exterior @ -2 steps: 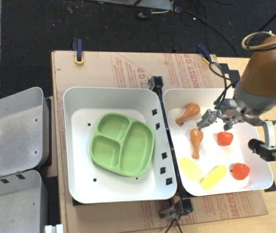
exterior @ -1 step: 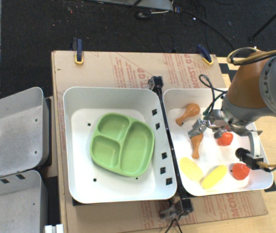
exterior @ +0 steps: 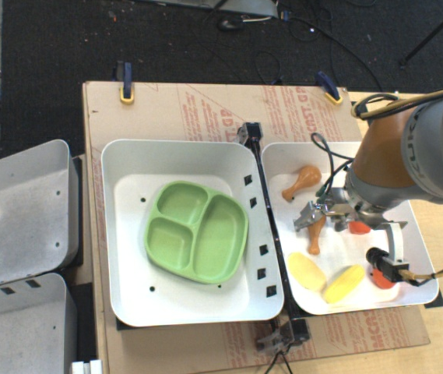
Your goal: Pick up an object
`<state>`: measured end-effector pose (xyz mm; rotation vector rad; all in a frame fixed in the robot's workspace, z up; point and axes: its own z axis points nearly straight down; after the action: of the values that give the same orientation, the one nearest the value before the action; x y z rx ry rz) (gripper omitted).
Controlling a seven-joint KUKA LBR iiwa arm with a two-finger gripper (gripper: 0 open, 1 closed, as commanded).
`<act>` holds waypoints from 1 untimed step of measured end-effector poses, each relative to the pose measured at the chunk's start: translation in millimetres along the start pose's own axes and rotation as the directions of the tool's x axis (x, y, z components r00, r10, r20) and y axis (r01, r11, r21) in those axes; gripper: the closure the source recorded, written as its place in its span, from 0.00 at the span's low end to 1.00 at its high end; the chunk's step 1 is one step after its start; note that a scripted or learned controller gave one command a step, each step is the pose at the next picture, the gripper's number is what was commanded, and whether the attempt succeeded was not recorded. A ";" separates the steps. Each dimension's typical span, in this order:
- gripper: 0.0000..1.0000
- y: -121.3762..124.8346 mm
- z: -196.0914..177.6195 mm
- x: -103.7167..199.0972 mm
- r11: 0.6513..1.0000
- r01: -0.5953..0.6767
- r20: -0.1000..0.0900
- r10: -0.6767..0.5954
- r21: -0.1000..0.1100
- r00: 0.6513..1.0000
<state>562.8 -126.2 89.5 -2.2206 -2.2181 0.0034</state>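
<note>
In the right bin [exterior: 423, 232], my gripper [exterior: 311, 216] hangs low over the left half, reaching in from the right. A small orange stick [exterior: 314, 242] lies right below its tip, touching or nearly touching it. A brown drumstick toy [exterior: 303, 181] rests just above the gripper, toward the back. Two yellow pieces [exterior: 307, 271] [exterior: 344, 283] lie near the front wall. A red piece [exterior: 360, 226] shows under the wrist, and another red-orange piece [exterior: 382, 277] sits at the front right beside a black cable clip.
The left bin [exterior: 120, 209] holds a green three-compartment plate [exterior: 198, 232]. A black divider [exterior: 264, 224] separates the two bins. The grey arm with its orange band [exterior: 392, 162] covers the right bin's back right. White bin lids [exterior: 19, 209] lie off the bench to the left.
</note>
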 end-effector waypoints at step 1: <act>1.00 1.0 -12.6 -0.4 1.000 -0.002 0.001 0.002 -0.004 1.000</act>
<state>563.8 -126.6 102.1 -2.2246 -2.2185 0.0003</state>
